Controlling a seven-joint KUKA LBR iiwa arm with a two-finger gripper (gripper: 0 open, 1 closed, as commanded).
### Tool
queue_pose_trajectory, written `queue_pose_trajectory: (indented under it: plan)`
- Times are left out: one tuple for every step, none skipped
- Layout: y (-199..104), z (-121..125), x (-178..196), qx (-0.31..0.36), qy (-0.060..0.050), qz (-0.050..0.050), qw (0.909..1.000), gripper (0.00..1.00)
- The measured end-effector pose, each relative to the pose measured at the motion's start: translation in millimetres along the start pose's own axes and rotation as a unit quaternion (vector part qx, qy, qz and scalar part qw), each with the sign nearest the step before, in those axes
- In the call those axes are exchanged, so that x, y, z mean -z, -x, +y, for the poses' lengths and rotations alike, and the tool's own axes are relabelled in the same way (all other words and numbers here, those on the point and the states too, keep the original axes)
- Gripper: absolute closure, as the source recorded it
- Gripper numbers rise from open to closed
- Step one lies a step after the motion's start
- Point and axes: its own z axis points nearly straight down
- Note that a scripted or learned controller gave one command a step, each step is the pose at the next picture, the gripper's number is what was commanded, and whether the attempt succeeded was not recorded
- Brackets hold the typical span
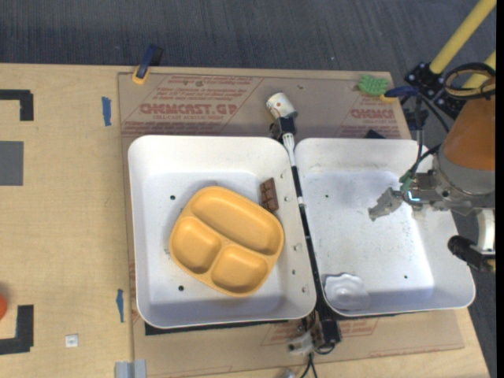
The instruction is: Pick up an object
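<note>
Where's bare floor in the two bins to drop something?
Right white bin: the middle is bare, bordered by the gripper above and the crumpled clear plastic piece at the lower left corner. Left white bin is crowded: the yellow three-compartment plastic tray takes the centre, the small brown block beside it.

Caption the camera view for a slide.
Gripper over the right bin; yellow divided plate in the left bin.
</note>
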Motion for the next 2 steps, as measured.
queue_pose_trajectory:
  plan:
    - [12.1, -66.9, -63.8, 0.073, -0.001, 0.001, 0.9973, 0.0]
    - [-46.3, -25.2, -28.1, 0.114, 0.0, 0.001, 0.9934, 0.0]
